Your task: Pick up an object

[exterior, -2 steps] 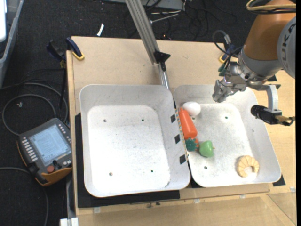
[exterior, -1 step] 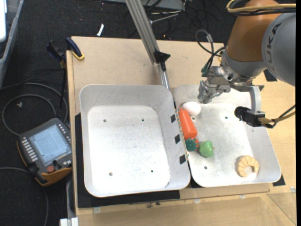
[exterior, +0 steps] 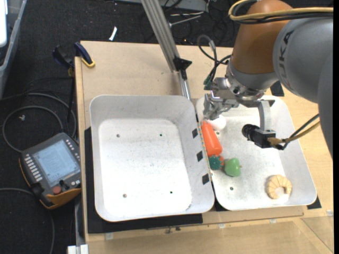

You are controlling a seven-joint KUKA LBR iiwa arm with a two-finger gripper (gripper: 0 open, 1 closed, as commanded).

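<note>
The arm bends down from the right, its pincer [exterior: 213, 111] low over the right bin [exterior: 296, 157]; its state cannot be told. The orange carrot [exterior: 211, 138] lies just below it, a white ball [exterior: 219, 123] beside.

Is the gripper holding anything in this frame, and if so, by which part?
Cannot be told. The gripper hangs low over the right bin, just above a white object and the carrot's top end.

Bins [exterior: 143, 157] look like matt white plastic, lightly speckled with scuffs. Bench [exterior: 127, 67] is pale, smooth wood. Orange toy [exterior: 211, 139] reads as glossy plastic; arm [exterior: 307, 52] shell smooth grey.
</note>
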